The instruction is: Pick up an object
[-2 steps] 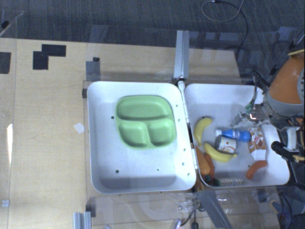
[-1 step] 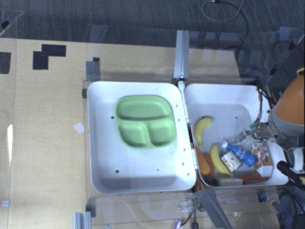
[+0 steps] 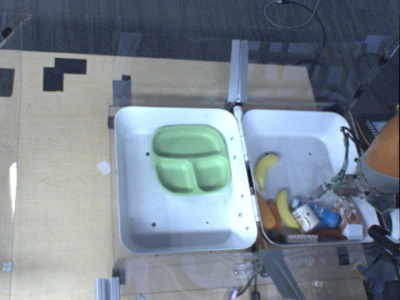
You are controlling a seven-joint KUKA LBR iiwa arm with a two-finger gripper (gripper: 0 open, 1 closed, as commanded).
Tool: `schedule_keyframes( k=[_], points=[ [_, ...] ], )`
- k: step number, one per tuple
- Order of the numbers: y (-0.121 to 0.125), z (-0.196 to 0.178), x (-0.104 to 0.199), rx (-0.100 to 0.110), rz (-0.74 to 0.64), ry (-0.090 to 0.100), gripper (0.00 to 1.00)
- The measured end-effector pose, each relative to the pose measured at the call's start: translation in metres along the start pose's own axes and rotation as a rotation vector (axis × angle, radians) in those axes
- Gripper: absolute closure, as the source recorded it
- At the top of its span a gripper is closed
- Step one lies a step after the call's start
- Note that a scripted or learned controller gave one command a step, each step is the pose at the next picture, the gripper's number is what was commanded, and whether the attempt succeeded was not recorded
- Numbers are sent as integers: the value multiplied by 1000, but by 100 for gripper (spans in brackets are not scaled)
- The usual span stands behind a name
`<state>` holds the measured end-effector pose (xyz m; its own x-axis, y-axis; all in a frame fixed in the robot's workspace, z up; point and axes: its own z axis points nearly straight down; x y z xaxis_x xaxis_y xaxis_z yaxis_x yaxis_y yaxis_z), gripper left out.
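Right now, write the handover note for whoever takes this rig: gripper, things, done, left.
Gripper: low at the right edge of the right bin, near the pile; finger state unreadable, nothing seen held.
Things: two bananas, an orange item, a small white carton, a blue item and a dark red item crowd the right bin's near side. The left bin holds a green divided tray.
Done: no pick visible.
Left: grasp one object and lift it.
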<state>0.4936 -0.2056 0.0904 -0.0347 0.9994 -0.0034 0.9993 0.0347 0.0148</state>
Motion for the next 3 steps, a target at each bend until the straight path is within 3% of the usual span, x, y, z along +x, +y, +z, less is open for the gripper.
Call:
schedule_keyframes(
  k=[1,2,3],
  points=[
    [3,-12,1,-7,-3,-1,100],
    [2,-1,81,-5,-16,-2,100],
    [20,-150,129,8,80,2,100]
  ],
)
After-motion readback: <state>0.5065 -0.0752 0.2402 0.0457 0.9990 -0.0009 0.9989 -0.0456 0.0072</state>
